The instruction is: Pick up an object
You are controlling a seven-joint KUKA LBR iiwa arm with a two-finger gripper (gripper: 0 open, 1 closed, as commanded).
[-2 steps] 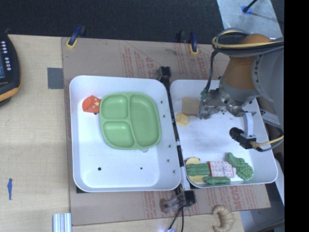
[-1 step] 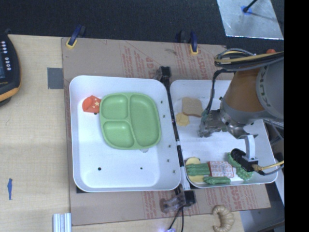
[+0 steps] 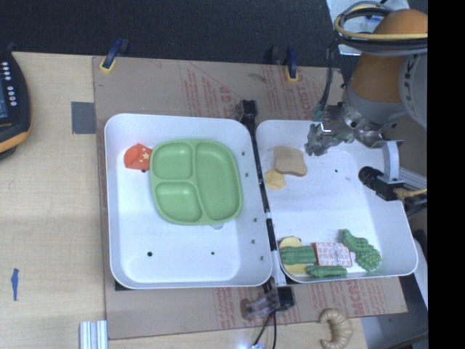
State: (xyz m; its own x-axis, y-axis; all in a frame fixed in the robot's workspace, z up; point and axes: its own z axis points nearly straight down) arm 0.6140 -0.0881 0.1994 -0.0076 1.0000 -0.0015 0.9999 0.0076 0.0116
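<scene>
The task names no one object, so the candidates are the loose items in the two bins. In the right bin (image 3: 378, 217), a tan slice of toast (image 3: 290, 161) lies in the upper left part, with a small yellow piece (image 3: 274, 179) touching its lower left corner. Along the bin's lower edge sits a cluster: a yellow piece (image 3: 289, 243) at the left, two green pods (image 3: 296, 255) beside and below it, a red-and-white packet (image 3: 334, 254) in the middle, and a knobbly green vegetable (image 3: 362, 249) at the right. These lie close together, some touching.

The gripper (image 3: 317, 139) hangs at the upper edge of the right bin, just right of the toast and apart from it. Whether its fingers are spread or closed cannot be told from this angle; nothing shows between them. The grey arm with its orange band (image 3: 381, 75) rises behind it at the upper right of the frame.

In the left bin (image 3: 131, 260), a green divided plate (image 3: 196, 180) with three compartments lies in the upper middle. A small red item (image 3: 136, 157) sits just left of the plate, touching its rim.

Both bins rest on a brown board (image 3: 182, 86) held by blue clamps (image 3: 112, 53) at its top edge. A tan curled object (image 3: 336, 327) lies on the board below the right bin. A black-and-orange device (image 3: 11, 100) sits at the far left edge of the frame.
</scene>
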